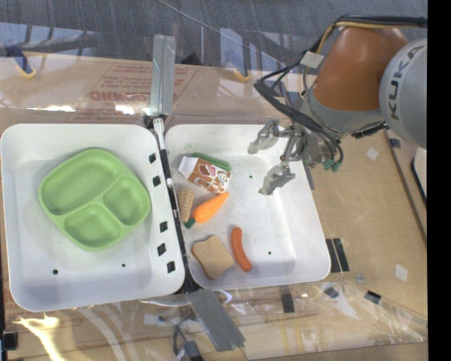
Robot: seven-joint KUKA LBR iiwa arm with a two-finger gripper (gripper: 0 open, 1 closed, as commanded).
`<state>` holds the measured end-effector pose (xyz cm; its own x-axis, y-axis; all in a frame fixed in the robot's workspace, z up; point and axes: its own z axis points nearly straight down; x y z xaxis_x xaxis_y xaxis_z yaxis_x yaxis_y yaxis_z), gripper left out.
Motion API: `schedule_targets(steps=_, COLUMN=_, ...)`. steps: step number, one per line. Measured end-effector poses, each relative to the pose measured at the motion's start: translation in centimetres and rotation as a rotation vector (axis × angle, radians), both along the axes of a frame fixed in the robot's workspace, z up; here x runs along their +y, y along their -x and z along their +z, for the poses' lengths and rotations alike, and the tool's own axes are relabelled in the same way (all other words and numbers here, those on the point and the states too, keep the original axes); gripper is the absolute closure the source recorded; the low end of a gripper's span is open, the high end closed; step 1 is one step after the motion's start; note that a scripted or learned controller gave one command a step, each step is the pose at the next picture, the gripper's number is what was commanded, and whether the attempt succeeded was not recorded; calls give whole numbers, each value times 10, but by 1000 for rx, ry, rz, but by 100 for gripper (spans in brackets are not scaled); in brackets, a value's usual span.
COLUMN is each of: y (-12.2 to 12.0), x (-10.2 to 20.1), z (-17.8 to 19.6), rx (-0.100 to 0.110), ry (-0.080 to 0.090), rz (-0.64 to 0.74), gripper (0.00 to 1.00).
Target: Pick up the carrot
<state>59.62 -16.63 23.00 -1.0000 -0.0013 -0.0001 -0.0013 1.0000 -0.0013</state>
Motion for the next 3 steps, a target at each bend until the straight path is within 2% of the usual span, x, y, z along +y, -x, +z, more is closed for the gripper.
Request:
schedule_targets(steps=1, y=-7, x=26, z=-108, rx=-19, ry=5, rz=197, gripper=0)
schedule_targets(steps=2, y=-19, x=60, z=-120, rx=-32, ry=14, rz=129, gripper=0)
schedule_targets(steps=3, y=-25, x=62, z=-101, rx=-51, ry=16, rz=137, gripper=100)
